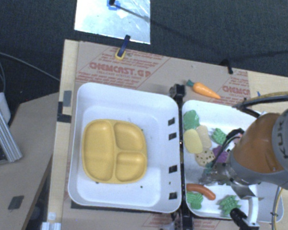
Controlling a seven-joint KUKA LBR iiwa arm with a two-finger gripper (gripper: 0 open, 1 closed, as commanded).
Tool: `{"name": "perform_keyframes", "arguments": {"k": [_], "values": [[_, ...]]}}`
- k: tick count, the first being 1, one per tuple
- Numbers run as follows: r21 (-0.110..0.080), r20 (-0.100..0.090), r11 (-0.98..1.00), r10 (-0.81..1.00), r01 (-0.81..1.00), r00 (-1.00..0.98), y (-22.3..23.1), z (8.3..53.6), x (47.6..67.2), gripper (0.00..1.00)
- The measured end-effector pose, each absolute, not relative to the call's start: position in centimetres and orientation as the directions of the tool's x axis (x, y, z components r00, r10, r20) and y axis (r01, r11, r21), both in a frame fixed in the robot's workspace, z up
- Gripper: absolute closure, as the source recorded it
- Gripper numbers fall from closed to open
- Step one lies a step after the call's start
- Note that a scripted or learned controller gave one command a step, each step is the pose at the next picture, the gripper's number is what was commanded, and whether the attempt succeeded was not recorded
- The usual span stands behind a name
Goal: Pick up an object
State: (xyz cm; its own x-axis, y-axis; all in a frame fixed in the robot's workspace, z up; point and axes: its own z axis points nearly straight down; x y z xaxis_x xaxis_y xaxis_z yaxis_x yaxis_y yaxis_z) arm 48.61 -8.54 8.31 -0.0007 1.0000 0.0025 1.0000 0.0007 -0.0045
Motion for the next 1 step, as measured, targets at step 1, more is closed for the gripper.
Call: {"name": "perform_keyframes", "arguments": {"k": [1], "values": [[0.002,0.001,0.0,1.0,1.0,0.0,-8.66,9.46,48.93,1.0]]}}
